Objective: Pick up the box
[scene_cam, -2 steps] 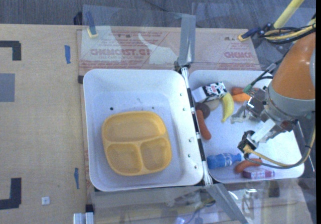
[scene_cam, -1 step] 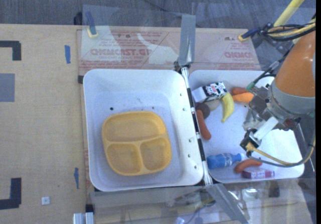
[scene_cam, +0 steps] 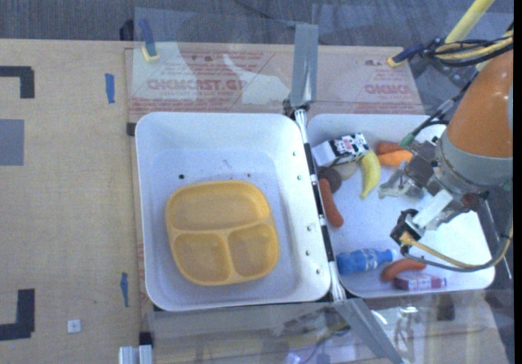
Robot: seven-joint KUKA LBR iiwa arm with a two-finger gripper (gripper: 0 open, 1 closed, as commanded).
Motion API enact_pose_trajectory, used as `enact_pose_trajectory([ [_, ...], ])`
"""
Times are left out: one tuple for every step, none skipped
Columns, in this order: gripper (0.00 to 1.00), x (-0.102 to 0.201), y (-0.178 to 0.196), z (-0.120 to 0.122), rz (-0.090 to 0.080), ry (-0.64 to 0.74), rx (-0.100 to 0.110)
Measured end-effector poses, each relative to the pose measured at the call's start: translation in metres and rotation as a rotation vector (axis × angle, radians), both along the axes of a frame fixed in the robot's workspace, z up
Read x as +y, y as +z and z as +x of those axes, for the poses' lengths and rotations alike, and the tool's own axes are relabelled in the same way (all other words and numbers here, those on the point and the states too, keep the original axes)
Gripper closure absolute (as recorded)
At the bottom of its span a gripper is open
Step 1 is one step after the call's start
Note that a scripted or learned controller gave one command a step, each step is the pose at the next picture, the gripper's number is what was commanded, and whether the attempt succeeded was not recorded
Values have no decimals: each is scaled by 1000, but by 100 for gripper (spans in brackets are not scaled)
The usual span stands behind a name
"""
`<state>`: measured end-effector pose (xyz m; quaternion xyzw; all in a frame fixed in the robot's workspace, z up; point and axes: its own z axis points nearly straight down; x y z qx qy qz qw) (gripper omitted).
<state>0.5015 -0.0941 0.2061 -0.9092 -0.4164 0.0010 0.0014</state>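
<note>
Your gripper [scene_cam: 398, 183] hangs over the right bin [scene_cam: 363, 228], just right of the banana [scene_cam: 369, 173]. You cannot tell whether its jaws are open or closed. The black-and-white box [scene_cam: 349, 144] lies untouched near the bin's far left corner. This looks like the approach step. Next, go left and farther, centre over the box, then descend.
</note>
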Motion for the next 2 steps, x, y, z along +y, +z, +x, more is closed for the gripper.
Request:
enact_pose_trajectory([
  [0, -67, 229, -21, -2, 66, -2],
  [0, -37, 225, -21, -1, 188, 0],
])
